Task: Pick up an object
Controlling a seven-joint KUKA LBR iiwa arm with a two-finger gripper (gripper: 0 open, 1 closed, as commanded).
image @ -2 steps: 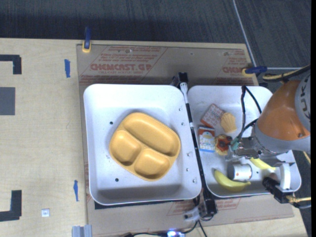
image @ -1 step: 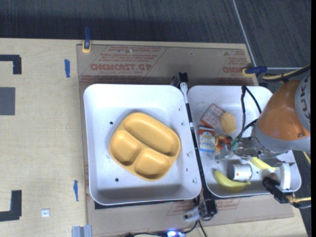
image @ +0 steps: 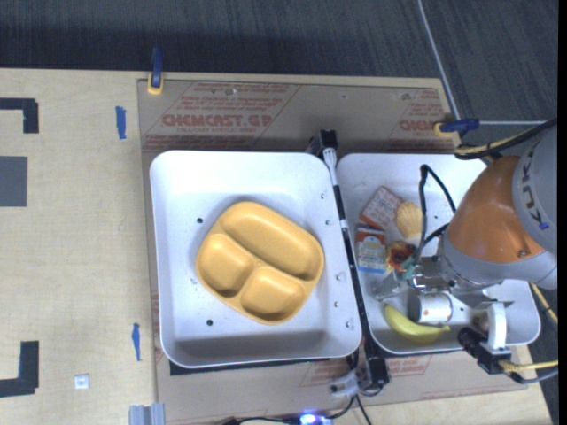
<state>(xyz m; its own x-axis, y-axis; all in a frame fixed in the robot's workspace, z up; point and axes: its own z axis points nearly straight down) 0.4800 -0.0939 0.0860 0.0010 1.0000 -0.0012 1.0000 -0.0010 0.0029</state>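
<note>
Nearest the camera, along the bottom of the view, lies the front rim of the two white bins, with cables bunched at the gap between them. Left bin (image: 168,237) holds one thing: a yellow tray (image: 259,259) with three rounded compartments, lying upside down or domed, roughly in the middle and turned at a slant. Bare white floor shows all around it.

Right bin (image: 354,171) is crowded. A banana (image: 413,325) lies near its front wall, curved, with its ends pointing up. Behind it, toward the middle, sit a small red-and-white carton (image: 370,248) and a second printed packet (image: 383,205) farther back, tilted. Just beside that packet is a round tan item (image: 408,218), and a small red and green piece (image: 400,255) lies between the carton and the arm.

Over this bin the arm (image: 496,224) reaches in from the right, its orange band covering much of the bin's right half. Its tool (image: 416,282) hangs low just above the banana, close to the red and green piece. Whether it is spread or pinched cannot be told, and nothing is seen held in it.

Both bins rest on a cardboard sheet (image: 221,113) on the pale wooden desk (image: 71,237).
</note>
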